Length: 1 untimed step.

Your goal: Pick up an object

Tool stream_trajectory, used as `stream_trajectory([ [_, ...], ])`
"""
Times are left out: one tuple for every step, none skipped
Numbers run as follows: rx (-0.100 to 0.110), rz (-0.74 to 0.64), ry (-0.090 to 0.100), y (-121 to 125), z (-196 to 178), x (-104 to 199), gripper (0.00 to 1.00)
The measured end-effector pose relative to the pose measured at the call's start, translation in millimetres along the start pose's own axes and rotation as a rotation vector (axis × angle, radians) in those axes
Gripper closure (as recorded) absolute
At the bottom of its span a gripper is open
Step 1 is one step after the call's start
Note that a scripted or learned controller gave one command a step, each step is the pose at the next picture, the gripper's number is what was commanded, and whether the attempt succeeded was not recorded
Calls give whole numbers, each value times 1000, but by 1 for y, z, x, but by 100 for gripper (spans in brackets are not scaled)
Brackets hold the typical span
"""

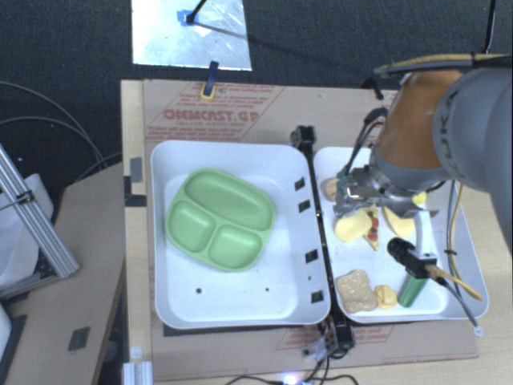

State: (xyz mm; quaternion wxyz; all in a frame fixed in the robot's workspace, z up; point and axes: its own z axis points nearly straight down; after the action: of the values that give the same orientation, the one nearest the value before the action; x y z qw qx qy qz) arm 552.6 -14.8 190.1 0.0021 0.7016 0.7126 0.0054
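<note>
Right bin (473,283) | gripper (350,201) grip state unclear | beside: yellow piece (350,228), tan toy (357,289), green marker (411,289)

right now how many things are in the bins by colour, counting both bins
green: 2, the divided plate in the left bin and a marker in the right bin
yellow: 3 pieces
tan: 1 piece
total: 6 that I can make out
</note>
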Motion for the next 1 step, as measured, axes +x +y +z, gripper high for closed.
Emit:
stream_trajectory([
  [7,21,-8,-32,-27,-71,100],
])
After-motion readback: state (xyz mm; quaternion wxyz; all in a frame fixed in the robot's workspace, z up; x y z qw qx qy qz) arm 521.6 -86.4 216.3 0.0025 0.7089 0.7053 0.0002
